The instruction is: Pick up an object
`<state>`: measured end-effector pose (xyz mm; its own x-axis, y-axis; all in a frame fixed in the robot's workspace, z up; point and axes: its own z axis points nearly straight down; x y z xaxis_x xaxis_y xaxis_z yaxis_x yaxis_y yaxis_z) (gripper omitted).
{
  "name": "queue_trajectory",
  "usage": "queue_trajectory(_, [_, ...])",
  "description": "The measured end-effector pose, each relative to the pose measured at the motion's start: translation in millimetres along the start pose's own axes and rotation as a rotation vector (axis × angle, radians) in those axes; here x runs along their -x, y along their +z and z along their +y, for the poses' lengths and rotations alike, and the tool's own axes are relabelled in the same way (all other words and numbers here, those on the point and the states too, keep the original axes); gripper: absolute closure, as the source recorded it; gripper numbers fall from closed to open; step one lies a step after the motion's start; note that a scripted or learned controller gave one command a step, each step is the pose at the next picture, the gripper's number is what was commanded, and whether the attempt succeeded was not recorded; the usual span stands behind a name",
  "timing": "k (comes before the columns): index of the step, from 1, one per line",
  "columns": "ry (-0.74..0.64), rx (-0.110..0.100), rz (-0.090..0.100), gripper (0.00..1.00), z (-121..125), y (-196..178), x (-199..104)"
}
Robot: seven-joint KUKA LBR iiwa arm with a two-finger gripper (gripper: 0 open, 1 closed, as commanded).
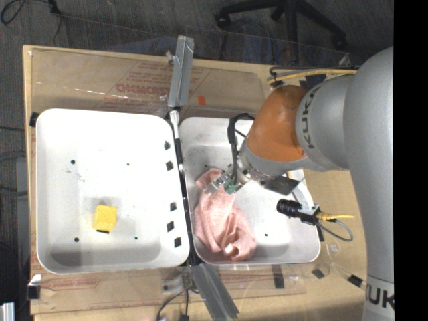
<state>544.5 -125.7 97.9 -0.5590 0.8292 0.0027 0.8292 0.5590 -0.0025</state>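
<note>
**Pink cloth under the gripper in the right bin**

Pink fabric, a crumpled cloth (224,223), is seen lying in the right bin (301,249), bunched against that bin's left wall and spread from about its middle toward its near edge. The gripper (227,183) is lowered onto the cloth's far end, where it meets the folds; whether it is apart, together or clamped on the fabric cannot be told, since that part is small and partly hidden by the wrist. The grey arm (348,119), with its orange band (277,126), is reached over the right bin's far right part, and a black cable is looped beside the band. A black cylindrical fitting with a yellow lead (304,211) is seen just right of the cloth, over the bin's right side.

Left of the right bin, touching it along a shared divider, the left bin (60,139) is found. A small yellow block (105,218) is placed in it, well apart from the cloth.
</note>
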Motion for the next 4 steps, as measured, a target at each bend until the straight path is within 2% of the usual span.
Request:
queue_trajectory(1, [0.108, 0.003, -0.004, 1.00, 103, -95, 20])
queue_trajectory(2, [-0.024, 0.000, -0.001, 1.00, 90, -47, 32])
queue_trajectory(3, [-0.445, 0.001, -0.002, 1.00, 107, 5, 43])
queue_trajectory(4, [-0.280, 0.000, -0.001, 1.00, 77, 6, 57])
